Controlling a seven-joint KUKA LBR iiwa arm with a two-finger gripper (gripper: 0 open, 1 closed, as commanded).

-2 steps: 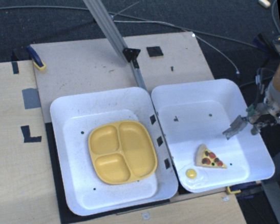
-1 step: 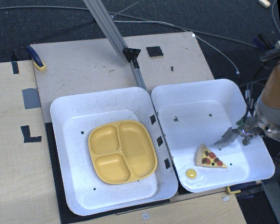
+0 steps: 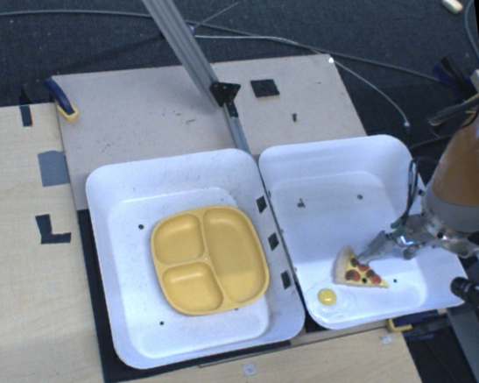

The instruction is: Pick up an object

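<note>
**Mia:** What is the biggest thing here?

**Dad:** The two white bins. Let's use the right bin [image 3: 342, 163] as our landmark. Just left of it, touching, is the left bin [image 3: 119, 247], and a yellow tray [image 3: 209, 259] with three parts lies in that one.

**Mia:** Where is the robot arm?

**Dad:** The arm [image 3: 464, 181] comes over the right bin's right wall. Its gripper [image 3: 380, 249] is low inside the right bin, close to the front.

**Mia:** Is it holding something?

**Dad:** I can't tell. Its tip is right at the pizza slice [image 3: 357, 269], which lies flat on the right bin's floor. A small yellow piece [image 3: 327, 297] sits in the front left corner.

**Mia:** So is the job done?

**Dad:** Not yet, I think. The reaching looks done. Grabbing and lifting are left.
</note>
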